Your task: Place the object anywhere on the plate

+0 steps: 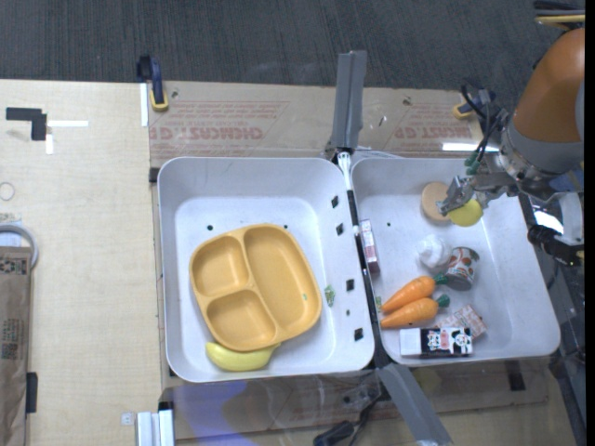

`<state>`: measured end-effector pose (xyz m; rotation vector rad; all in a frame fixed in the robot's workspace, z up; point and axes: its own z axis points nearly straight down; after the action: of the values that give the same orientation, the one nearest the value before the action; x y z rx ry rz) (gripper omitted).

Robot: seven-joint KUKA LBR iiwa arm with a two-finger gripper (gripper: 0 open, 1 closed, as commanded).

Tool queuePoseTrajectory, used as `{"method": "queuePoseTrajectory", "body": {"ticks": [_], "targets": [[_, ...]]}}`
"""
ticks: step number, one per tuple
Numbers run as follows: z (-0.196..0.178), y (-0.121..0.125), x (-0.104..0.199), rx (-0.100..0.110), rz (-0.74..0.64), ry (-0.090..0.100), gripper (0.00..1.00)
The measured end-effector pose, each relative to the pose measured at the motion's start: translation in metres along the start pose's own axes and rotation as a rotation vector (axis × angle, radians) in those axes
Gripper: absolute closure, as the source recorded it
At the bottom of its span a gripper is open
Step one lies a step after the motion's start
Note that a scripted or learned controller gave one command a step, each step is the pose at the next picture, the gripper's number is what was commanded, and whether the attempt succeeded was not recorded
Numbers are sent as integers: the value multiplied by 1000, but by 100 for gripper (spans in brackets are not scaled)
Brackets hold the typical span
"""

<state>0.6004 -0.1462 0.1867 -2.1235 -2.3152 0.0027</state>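
Plate (256, 288) in my left bin holds nothing placed yet. My gripper (459, 203) sits clamped on a yellow object (468, 213) over the right bin (521, 337); carrying across remains.

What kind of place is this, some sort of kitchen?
Probably a robot test bench, not a kitchen: a robot arm reaches over two white bins, one with a plate, one with toy-like carrots.

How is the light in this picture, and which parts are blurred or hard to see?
In the camera view the light is even and soft; the white bins look bright but keep their detail, and the plate is sharp. The gripper over the yellow ball is small and dark, so its shape is unclear.
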Motion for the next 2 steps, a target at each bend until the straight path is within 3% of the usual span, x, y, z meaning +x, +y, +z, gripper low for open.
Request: {"method": "queuePoseTrajectory", "body": {"ticks": [1,2], "targets": [[-5,-32,79,2,101,1,100],[-12,-54,159,3,328,1,100]]}}
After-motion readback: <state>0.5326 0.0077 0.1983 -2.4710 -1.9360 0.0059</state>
